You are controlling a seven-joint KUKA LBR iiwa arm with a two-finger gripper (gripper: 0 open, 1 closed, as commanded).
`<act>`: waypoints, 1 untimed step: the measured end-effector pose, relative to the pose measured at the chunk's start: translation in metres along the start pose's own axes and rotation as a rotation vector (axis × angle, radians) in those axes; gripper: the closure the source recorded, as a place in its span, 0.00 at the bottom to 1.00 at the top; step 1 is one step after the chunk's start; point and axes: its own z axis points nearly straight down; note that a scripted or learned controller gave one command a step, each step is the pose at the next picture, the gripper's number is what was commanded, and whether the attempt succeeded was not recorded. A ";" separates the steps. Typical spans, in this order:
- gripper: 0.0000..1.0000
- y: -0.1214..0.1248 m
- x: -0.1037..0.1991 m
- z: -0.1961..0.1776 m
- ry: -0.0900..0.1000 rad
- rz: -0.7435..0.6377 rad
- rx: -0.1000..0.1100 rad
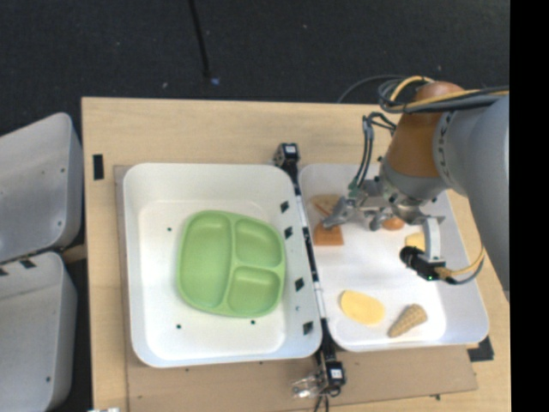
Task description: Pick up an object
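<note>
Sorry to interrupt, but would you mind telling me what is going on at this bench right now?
The grey arm reaches in from the right, with its tool low in the right bin, beside a brown block. Nothing shows between its fingers, so no pick yet. A yellow oval piece and a tan cone lie near that bin's front. The left bin holds a green divided plate.

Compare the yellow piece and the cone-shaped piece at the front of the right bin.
The yellow piece is a flat, rounded oval lying face up; the cone-shaped piece is tan, tapered and ridged, lying on its side with its point toward the bin's front. The yellow piece covers more of the floor than the cone-shaped piece. Both lie loose in the right bin, apart from each other and from the gripper.
</note>
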 end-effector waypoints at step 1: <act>1.00 0.003 0.000 -0.016 0.001 0.003 -0.011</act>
